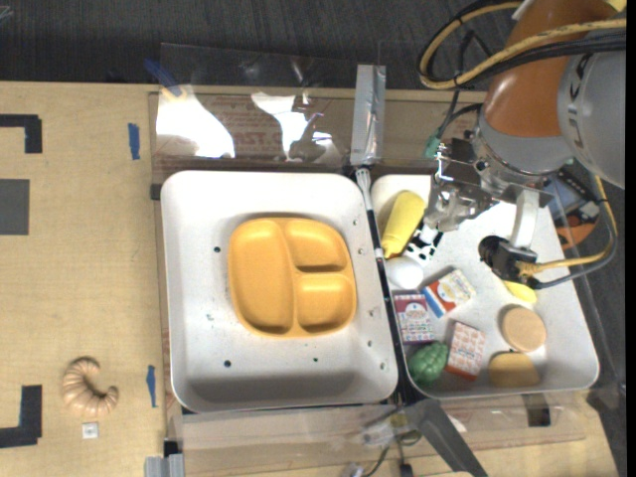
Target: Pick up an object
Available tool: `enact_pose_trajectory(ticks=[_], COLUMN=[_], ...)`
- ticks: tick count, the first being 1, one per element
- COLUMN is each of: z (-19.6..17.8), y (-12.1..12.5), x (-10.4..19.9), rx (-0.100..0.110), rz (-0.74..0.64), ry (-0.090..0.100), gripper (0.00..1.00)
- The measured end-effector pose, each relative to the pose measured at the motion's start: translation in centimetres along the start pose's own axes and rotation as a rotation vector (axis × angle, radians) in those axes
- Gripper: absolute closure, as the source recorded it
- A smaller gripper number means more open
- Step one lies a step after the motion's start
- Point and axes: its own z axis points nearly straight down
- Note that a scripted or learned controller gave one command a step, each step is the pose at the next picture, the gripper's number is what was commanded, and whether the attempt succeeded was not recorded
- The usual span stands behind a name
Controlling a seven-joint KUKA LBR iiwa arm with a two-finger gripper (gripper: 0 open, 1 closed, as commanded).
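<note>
My gripper [444,210] hangs over the back of the right bin [581,341], beneath the grey arm with its orange band [542,63]. Just to its left lies a yellow banana-shaped object [400,220]. A small black-and-white checked piece [425,244] sits right below the gripper, and a white egg-like ball [402,271] lies in front of that. Nothing can be seen held in the gripper.
The right bin also holds two small red-and-white boxes [412,316], a green lumpy item [429,363], a tan round disc [522,328], a bread-like piece [514,368] and a yellow item [520,290]. The left bin [189,266] holds a yellow divided plate [291,272]. A beige croissant-like object [89,386] lies on the bench at left.
</note>
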Motion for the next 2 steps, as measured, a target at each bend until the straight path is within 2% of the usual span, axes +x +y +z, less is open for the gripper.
enact_pose_trajectory(ticks=[1,2], z=[-0.2,2.1], y=[7.2,11.2], x=[-5.1,-10.4], rx=[0.001,0.001], rz=[0.109,0.181], ry=[-0.003,-0.003], gripper=[1.0,1.0])
